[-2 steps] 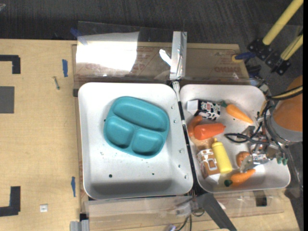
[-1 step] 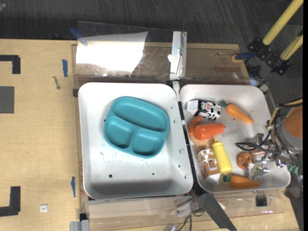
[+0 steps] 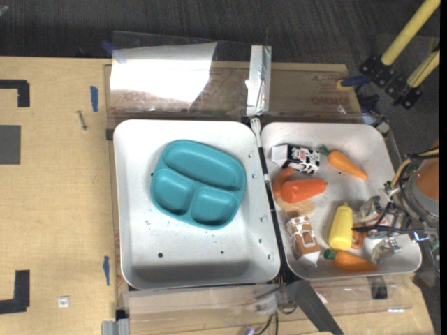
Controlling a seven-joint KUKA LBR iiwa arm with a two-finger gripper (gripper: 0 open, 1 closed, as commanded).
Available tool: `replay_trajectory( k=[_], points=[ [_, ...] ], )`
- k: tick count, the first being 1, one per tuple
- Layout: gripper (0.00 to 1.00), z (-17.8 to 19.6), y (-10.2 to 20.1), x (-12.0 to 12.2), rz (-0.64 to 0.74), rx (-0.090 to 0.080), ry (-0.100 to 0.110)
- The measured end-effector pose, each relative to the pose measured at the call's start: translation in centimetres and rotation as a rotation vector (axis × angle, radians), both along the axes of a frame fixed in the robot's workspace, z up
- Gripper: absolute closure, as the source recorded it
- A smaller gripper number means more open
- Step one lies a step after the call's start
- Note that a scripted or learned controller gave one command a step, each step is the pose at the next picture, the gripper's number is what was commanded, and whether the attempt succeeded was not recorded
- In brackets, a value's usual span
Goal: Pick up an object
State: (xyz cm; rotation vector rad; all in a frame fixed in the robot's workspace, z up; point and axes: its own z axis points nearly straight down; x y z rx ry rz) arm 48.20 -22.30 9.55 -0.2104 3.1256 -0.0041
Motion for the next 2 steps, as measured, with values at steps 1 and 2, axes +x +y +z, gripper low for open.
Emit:
replay_trajectory(
  k=[1,2],
  points=[
    [0.0,-0.7,-0.1,0.7,-0.019,0.0,0.0],
    [0.0,-0.7,0.2,15.0,0.145,0.001,0.0]
  ],
)
